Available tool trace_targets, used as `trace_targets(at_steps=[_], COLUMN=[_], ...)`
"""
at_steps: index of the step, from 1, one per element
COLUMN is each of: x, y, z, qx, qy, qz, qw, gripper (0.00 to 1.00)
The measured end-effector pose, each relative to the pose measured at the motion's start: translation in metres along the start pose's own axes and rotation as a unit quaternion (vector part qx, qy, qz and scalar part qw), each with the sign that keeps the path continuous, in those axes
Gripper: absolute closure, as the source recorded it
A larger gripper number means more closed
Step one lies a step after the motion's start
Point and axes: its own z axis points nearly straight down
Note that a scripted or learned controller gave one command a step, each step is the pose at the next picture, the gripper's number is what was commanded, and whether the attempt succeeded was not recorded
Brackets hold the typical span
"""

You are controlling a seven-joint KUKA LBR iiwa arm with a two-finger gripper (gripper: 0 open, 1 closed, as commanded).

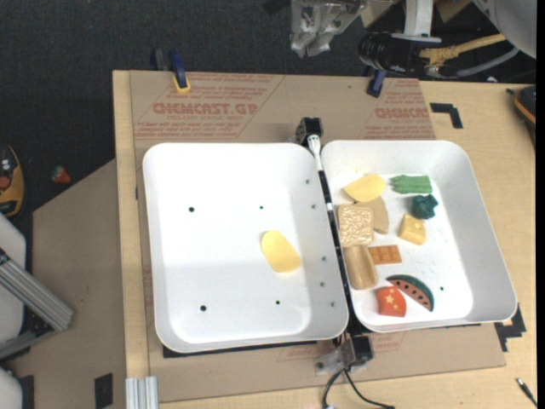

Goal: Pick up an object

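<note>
A pale yellow oval piece (280, 251) lies alone in the left bin (196, 313), right of its middle. The right bin (477, 228) holds several toy foods: a yellow chip (364, 187), a green piece (410, 183), a dark teal piece (423, 204), a yellow wedge (413, 229), a square waffle (356, 224), an orange cracker (385, 254), a tan loaf (360, 268), a watermelon slice (413, 290) and a red piece (391, 302). My gripper (317, 32) hangs high at the top of the view, beyond the bench's far edge and well away from both bins.
The bins sit side by side on a cardboard sheet (255, 100), joined by a black clip (308, 129) at the far side and another (353, 349) at the near side. Blue clamps (179, 71) hold the sheet's far edge. Cables and gear (409, 49) lie at the top right.
</note>
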Motion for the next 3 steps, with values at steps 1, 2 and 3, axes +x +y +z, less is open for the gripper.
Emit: trace_targets(at_steps=[1, 2, 3], x=[0.042, 0.068, 0.064], y=[-0.105, -0.064, -0.012], z=[0.051, 0.178, 0.282], qx=[0.015, 0.016, 0.016], qy=[-0.003, -0.005, -0.005], qz=[-0.002, 0.002, 0.004], qw=[0.9999, 0.9999, 0.9999], gripper=[1.00, 1.00, 1.00])
